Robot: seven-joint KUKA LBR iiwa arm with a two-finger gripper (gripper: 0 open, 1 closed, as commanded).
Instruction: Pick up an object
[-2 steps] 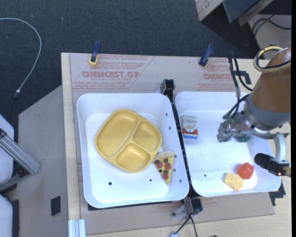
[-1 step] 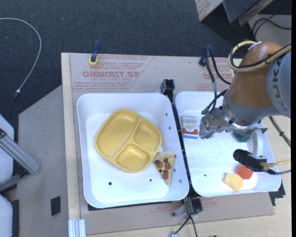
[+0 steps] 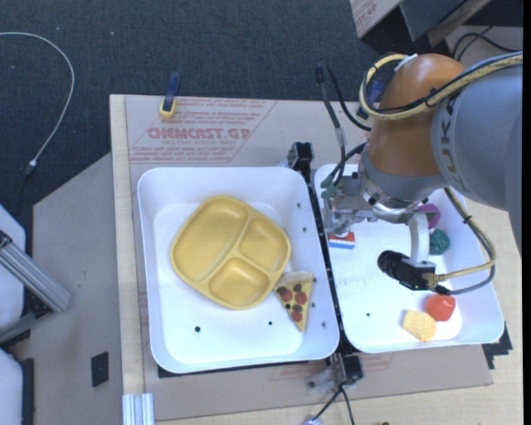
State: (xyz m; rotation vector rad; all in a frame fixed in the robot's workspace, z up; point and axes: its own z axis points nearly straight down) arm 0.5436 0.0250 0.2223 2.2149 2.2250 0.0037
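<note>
Yellow plate lies just beside pizza slice in left bin.

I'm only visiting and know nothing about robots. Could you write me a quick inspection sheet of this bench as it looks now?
Surface: brown board with red lettering, bearing a white left bin and a white right bin.
Job's things: the left bin holds a yellow divided plate and a toy pizza slice beside it. The right bin holds a red, white and blue piece, teal lump, purple piece, orange-red piece and yellow block.
Clutter: blue and yellow clamp on the board's far edge.
Grippers: gripper low over the right bin, by the red, white and blue piece.
Cables: white cable on the floor; black cable behind the bins.
Surroundings: dark carpet, cardboard box, metal rail.
</note>
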